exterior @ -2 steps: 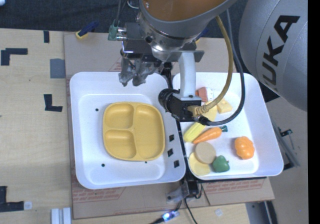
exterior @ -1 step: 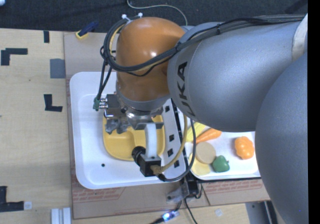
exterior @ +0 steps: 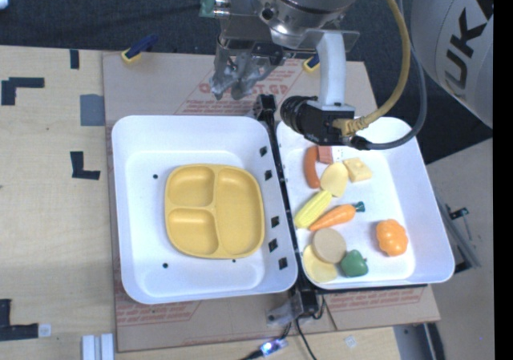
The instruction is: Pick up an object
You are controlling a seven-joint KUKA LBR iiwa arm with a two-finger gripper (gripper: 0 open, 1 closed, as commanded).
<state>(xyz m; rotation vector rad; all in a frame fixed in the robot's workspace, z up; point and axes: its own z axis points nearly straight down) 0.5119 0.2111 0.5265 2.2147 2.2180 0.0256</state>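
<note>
My gripper (exterior: 240,82) hangs high over the back rim of the left bin (exterior: 132,190), above the cardboard behind it, with nothing seen in it. The right bin (exterior: 425,190) holds toy food: an orange-red sausage (exterior: 311,166), a yellow cheese wedge (exterior: 358,170), a pale yellow piece (exterior: 334,180), a corn cob (exterior: 313,208), a carrot (exterior: 333,216), an orange pepper (exterior: 391,238), a tan round disc (exterior: 329,246) and a green pepper (exterior: 353,264). All of them lie well below and to the right of the gripper.
A yellow divided plate (exterior: 215,212) lies in the middle of the left bin. A black camera unit with a yellow cable (exterior: 317,120) hangs over the right bin's back left corner. The black divider (exterior: 276,190) separates the bins.
</note>
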